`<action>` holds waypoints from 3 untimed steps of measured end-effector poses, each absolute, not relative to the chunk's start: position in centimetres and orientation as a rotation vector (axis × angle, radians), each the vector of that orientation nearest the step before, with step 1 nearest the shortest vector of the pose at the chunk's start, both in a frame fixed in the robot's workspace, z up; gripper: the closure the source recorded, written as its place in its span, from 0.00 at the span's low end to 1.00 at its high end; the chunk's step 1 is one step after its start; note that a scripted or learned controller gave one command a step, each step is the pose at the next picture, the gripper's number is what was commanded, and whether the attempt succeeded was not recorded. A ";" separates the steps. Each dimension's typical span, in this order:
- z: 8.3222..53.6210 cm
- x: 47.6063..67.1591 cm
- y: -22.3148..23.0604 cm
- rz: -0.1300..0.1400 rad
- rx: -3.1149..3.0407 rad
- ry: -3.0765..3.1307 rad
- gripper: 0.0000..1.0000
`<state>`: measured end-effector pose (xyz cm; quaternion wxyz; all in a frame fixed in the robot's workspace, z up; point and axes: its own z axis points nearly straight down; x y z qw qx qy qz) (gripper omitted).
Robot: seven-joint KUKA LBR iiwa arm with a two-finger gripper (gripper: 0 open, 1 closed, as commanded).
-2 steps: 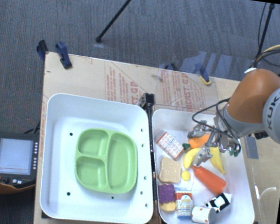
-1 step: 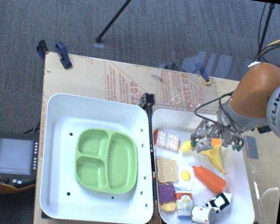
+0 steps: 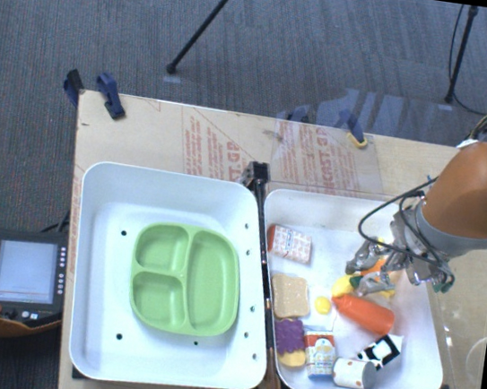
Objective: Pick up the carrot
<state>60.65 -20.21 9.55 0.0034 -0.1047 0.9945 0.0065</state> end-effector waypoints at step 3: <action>10.2 63.6 -17.3 0.003 -0.543 3.088 1.00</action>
